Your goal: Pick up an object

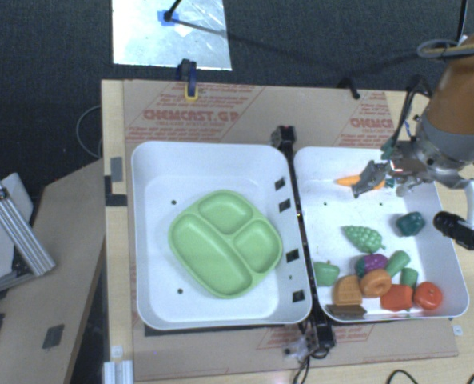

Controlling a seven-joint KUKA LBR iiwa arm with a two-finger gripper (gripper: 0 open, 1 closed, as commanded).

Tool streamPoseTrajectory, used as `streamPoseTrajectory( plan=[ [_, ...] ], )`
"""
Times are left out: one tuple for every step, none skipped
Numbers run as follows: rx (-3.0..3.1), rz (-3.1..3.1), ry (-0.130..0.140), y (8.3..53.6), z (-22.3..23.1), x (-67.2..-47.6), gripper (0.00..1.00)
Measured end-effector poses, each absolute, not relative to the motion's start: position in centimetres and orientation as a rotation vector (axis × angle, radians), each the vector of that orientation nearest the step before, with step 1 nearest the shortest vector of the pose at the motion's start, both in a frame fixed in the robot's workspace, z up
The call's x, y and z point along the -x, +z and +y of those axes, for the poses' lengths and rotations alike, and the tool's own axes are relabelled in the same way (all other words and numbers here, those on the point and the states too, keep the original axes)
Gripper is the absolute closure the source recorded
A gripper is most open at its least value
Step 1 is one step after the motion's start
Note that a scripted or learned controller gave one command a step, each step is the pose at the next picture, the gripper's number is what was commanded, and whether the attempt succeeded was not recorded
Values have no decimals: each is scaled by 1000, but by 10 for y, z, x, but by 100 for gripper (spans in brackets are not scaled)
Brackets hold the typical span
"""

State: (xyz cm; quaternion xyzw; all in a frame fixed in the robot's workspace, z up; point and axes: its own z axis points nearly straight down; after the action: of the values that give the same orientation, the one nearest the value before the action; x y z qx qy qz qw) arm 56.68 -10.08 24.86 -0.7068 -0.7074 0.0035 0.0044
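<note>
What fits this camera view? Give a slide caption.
Pincer over right bin by orange piece; green tray in left bin.

Your arm (460, 94) comes in from the right edge of the camera view, its orange band uppermost and the grey wrist below it, bent down over the far part of the right bin (452, 294). The gripper (374, 178) hangs low over that bin's far left area, pointing toward the divider. Its fingers seem close together, though the blur there leaves you unable to be sure.
</note>
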Motion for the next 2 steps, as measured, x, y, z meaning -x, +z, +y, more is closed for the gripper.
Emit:
streamPoseTrajectory(
  plan=[
    [2219,-2226,-1,255,-101,-569,0],
    [2220,-2222,0,214,-101,-574,0]
  ],
)
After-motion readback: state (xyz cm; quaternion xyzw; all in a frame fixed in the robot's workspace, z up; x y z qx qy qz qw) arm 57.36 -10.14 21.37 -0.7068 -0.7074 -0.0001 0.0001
